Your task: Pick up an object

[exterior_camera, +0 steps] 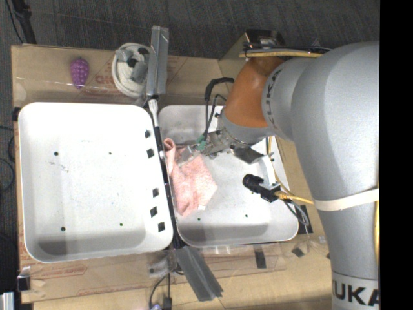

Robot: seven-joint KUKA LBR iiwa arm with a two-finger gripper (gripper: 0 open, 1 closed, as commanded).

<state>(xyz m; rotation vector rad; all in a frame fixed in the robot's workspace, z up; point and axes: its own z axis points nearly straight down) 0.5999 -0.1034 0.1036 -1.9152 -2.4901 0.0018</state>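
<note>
A crumpled pink cloth [191, 181] lies in the right bin [258, 228], pressed against its left wall. My gripper [201, 146] hangs low over the cloth's upper end, at or just above the fabric. The grey arm with its orange band comes in from the right and covers the bin's upper right part. Whether the cloth is touched or gripped is not visible.
The left bin [84, 173] sits beside the right one, with a ridge of black clips [155, 192] between them. Beyond the bins, a purple object [79, 72], a white coiled thing [131, 68] and a grey bar [157, 60] rest on the cardboard.
</note>
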